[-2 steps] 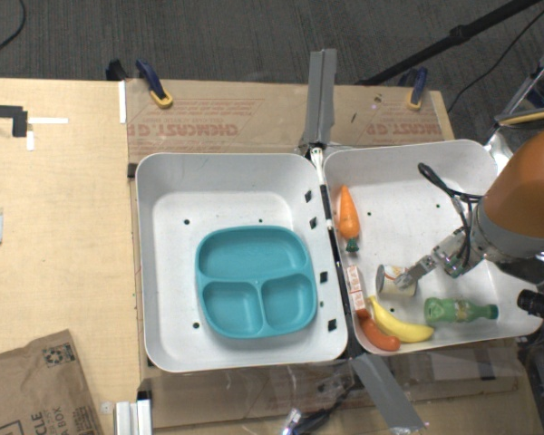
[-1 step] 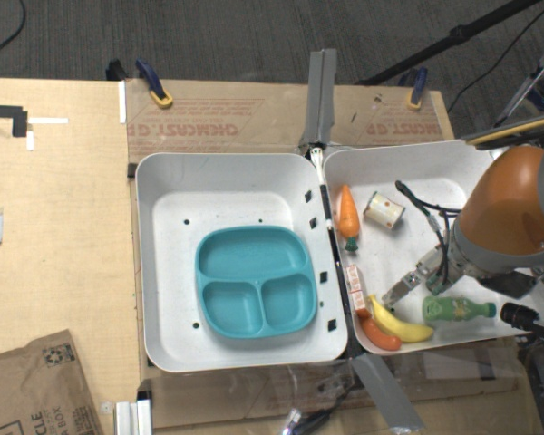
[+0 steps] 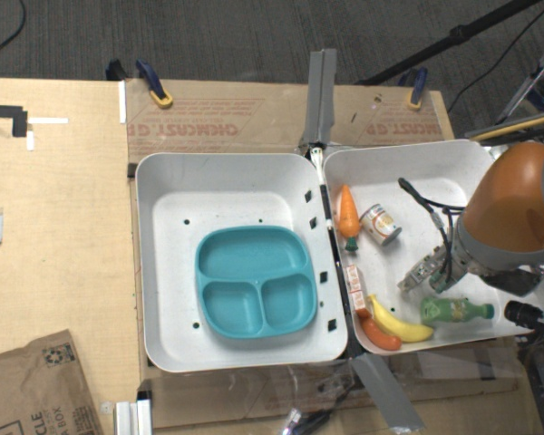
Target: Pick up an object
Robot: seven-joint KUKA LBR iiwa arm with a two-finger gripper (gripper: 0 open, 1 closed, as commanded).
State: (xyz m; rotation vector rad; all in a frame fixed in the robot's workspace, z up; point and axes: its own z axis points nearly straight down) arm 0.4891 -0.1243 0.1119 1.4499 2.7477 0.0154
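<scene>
The right bin [image 3: 408, 166] holds several objects. An orange carrot [image 3: 346, 212] lies along its left wall, and a small tin can [image 3: 380, 224] lies on its side just right of it. A yellow banana [image 3: 398, 320] and a red-orange pepper-like item [image 3: 378, 333] rest at the front. A green bottle [image 3: 454, 311] lies on its side at the front right. My gripper [image 3: 423, 275] hangs low over the bin floor between the can and the bottle, just above the bottle's left end. The grey arm with its orange band [image 3: 517, 198] covers the bin's right side.
The left bin [image 3: 163, 243] contains a teal divided plate [image 3: 256, 281]. A small red and white packet [image 3: 354, 284] lies by the right bin's left wall. A black cable [image 3: 422, 198] trails across the right bin's floor. Cardboard lies at the front left.
</scene>
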